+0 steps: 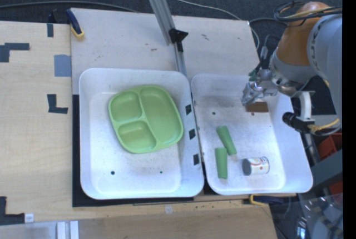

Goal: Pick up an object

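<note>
My gripper (254, 93) hangs over the upper right part of the right bin (289, 143), on the grey arm with the orange band. Directly beneath it lies a small brown block (257, 106), touching or nearly touching the gripper's tip; whether it is gripped is unclear. Lower in the same bin lie two green sticks, one (226, 139) slanted and one (221, 163) upright in the picture. A small white can with a red mark (256, 165) lies on its side to their right.
The left bin (94, 138) holds a green divided plate (146, 118). A metal pole (158, 1) slants over the bench behind the bins. Cables and a black hose run by the arm at the right bin's edge.
</note>
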Available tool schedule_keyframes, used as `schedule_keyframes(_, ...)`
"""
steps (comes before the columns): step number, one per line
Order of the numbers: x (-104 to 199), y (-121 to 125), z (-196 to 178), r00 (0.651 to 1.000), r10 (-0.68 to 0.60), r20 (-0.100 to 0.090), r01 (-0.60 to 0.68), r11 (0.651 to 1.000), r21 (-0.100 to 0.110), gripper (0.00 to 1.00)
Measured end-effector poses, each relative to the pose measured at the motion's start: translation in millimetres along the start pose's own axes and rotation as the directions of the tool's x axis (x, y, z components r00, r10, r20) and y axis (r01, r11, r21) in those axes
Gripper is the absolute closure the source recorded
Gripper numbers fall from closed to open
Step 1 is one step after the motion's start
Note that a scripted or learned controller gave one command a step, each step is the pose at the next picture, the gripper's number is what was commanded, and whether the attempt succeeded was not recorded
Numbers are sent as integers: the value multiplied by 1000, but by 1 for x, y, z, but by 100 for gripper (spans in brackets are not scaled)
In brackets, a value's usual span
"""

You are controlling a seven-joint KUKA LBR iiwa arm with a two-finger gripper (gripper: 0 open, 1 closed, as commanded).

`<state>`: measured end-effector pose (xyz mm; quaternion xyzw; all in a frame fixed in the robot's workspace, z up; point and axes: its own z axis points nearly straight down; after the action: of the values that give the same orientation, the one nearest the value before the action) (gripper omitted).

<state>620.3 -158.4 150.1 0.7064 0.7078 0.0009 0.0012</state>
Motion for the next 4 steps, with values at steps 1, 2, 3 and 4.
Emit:
schedule_keyframes(1, 4, 6, -62, 1000, 0, 1, 0, 1000, -2, 100)
schedule_keyframes(2, 4, 7, -94, 1000, 0, 0, 0, 1000, 0, 100)
schedule_keyframes(3, 64, -2, -96, 1000, -4, -2, 4, 1000, 4, 100)
schedule_keyframes(4, 117, -5, -82, 1000, -4, -1, 4, 1000, 6, 100)
